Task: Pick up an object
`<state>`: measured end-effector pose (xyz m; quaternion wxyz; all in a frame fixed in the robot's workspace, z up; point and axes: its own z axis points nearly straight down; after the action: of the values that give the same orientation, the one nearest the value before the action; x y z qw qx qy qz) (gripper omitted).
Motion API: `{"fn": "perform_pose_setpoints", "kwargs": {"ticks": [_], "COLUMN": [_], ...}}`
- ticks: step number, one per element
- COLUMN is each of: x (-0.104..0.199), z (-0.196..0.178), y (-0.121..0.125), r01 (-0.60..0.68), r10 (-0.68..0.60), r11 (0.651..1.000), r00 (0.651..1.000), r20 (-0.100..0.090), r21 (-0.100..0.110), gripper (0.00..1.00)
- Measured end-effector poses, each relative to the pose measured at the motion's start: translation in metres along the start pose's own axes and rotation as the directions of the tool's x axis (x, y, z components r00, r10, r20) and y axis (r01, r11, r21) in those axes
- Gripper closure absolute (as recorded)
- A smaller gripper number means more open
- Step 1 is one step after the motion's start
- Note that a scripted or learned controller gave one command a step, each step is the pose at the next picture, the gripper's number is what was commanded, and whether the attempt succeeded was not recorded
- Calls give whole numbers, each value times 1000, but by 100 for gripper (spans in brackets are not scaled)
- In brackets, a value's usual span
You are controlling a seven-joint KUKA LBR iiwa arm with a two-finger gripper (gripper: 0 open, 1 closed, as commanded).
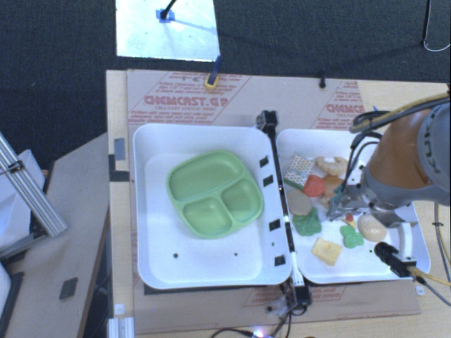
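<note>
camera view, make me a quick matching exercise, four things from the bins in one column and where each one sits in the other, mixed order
Things:
1. green divided plate
2. yellow block
3. gripper
4. red piece

Places:
A. near front edge of the right bin
B. lying in the left bin
C. among the toys in the middle of the right bin
D. in the right bin beside the checkered piece

Pairs: 1-B, 2-A, 3-C, 4-D
</note>
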<state>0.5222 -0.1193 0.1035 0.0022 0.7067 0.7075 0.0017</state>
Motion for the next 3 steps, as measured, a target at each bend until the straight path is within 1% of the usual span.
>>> {"fn": "perform_pose_setpoints", "kwargs": {"ticks": [1,2,3], "x": [-5,-7,-7], "z": [-44,-98,-122], "y": [2,14,16], "r01": [2,3,3], "r10": [-2,-3,-3], "r11": [1000,1000,1000], "r00": [1000,1000,1000], "r20": [1,1,1], "r21": [0,-2,0], "gripper": [100,100,100]}}
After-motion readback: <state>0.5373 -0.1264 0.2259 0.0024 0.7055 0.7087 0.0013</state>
